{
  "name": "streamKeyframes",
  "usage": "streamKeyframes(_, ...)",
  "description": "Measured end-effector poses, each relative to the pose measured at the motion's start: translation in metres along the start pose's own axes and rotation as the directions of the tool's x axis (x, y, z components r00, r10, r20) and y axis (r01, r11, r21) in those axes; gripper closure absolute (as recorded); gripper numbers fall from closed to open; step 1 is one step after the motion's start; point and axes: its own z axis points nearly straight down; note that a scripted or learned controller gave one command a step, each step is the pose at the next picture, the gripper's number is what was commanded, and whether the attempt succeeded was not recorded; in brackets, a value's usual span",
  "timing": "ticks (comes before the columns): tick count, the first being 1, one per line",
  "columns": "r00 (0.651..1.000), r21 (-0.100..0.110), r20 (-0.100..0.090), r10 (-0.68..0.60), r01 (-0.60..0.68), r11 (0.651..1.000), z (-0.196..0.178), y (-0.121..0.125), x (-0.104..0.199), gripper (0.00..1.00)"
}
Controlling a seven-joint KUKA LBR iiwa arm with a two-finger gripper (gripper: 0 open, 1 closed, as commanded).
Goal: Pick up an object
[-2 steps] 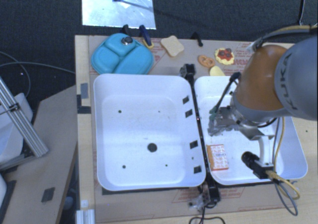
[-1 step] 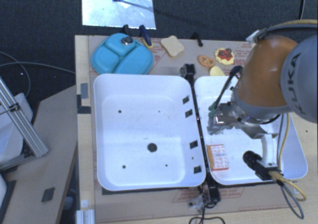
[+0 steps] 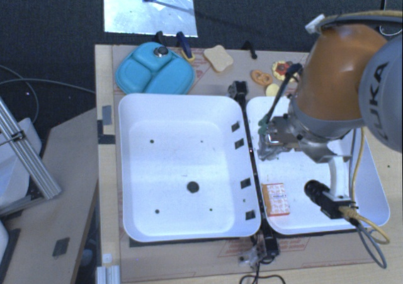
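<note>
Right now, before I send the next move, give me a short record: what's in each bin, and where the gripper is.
left bin: one small dark round thing on the floor
right bin: orange packet near the front-left corner
gripper: over the right bin's left side, behind the packet and apart from it
behind bins: blue divided tray, toast slice

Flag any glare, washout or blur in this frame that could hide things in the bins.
Camera view: the shiny sheet behind the bench glares white; the left bin and right bin are bright but readable; the arm, near the lens, looks soft and covers part of the right bin; the orange box is sharp.
</note>
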Motion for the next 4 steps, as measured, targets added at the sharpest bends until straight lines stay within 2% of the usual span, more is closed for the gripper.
streamKeyframes(1,1.0,-0.008,-0.001,0.002,-0.002,1.0,-0.104,0.001,0.009,1.0)
streamKeyframes(2,1.0,-0.011,-0.004,-0.001,0.001,1.0,-0.226,0.002,0.05,1.0)
streamKeyframes(3,1.0,0.012,0.003,0.003,-0.003,1.0,-0.143,0.0,0.063,1.0)
streamKeyframes(4,1.0,0.012,0.002,0.0,0.0,1.0,-0.07,0.0,0.094,1.0)
